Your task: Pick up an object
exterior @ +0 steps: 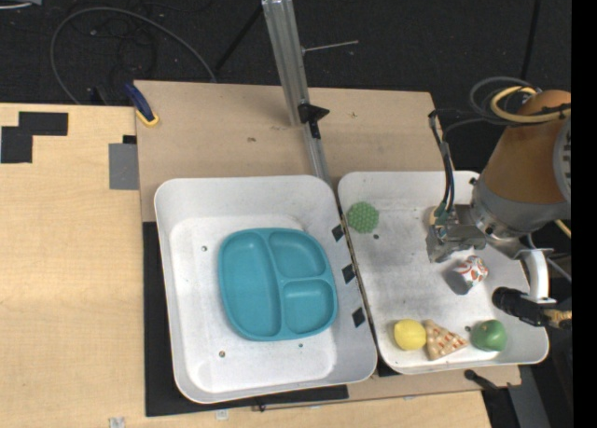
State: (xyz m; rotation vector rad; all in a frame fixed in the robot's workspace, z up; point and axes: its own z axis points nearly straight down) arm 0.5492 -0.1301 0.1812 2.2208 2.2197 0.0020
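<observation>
Spanning tan bench [233, 128]: two white bins [187, 230]; dark floor, cables behind.

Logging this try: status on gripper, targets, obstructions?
Gripper low over right bin, fingers unreadable. Red-white object right beside it. Yellow lemon, pizza slice, green ball lying apart.

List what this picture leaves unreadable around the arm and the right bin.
- Gripper: the wrist above covers it in the camera view, so the jaws' state is unclear.
- Red-and-white object: small and partly under the gripper; identity and whether it is touched are unclear.
- Arm: cut off at the right edge.
- Right bin: its right rim is hidden by the arm.
</observation>
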